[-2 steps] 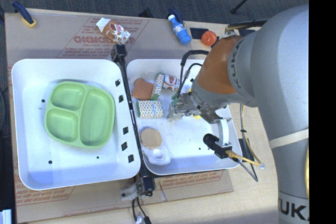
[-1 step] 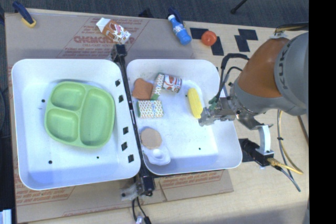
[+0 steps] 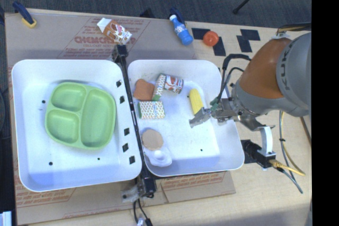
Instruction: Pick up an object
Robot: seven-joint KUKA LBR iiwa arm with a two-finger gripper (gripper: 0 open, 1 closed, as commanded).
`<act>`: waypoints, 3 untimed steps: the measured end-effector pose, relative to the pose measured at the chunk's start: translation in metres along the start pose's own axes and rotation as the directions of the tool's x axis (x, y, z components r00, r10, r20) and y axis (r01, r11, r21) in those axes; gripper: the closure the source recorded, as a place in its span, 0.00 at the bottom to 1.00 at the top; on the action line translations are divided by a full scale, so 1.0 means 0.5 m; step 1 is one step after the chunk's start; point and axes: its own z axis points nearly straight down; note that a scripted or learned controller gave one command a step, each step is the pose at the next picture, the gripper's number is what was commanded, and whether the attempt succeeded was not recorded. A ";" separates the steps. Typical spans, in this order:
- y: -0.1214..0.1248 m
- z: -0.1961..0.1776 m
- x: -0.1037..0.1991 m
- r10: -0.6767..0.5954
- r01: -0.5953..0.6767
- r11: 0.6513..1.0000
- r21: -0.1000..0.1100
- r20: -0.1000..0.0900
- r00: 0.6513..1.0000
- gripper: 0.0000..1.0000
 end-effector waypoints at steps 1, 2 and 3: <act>-0.058 0.150 0.024 -0.003 0.003 1.000 0.003 -0.002 1.000 0.00; -0.006 0.149 -0.030 -0.001 0.001 1.000 0.001 -0.001 1.000 0.00; -0.059 0.125 -0.029 -0.002 0.002 1.000 0.002 -0.002 1.000 0.00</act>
